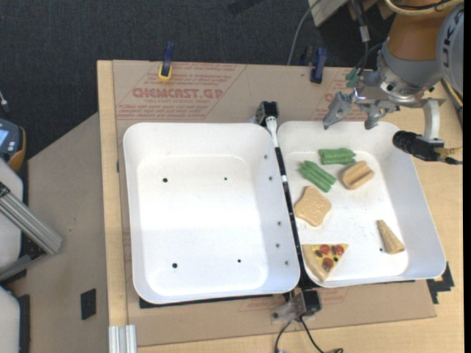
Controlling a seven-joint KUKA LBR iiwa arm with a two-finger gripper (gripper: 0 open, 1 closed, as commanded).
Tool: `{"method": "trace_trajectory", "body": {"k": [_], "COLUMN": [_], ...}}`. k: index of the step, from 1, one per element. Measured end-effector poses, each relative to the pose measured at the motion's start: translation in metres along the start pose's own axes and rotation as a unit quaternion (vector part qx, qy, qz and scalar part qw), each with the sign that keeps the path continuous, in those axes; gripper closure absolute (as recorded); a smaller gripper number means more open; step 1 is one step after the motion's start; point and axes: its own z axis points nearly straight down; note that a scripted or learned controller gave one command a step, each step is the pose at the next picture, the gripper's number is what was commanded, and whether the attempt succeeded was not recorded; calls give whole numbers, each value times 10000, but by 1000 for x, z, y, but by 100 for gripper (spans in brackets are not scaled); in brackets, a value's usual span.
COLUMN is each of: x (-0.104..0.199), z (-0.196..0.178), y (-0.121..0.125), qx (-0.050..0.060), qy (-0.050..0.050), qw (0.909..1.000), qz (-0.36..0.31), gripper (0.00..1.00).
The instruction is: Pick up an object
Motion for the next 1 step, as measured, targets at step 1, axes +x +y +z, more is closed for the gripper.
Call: {"method": "trace_trajectory", "body": {"k": [1], "x": [-13], "z": [82], "y": [-113], "qx": [73], "qy": [16], "qw": [10000], "qz": [26], "gripper": [0]}}
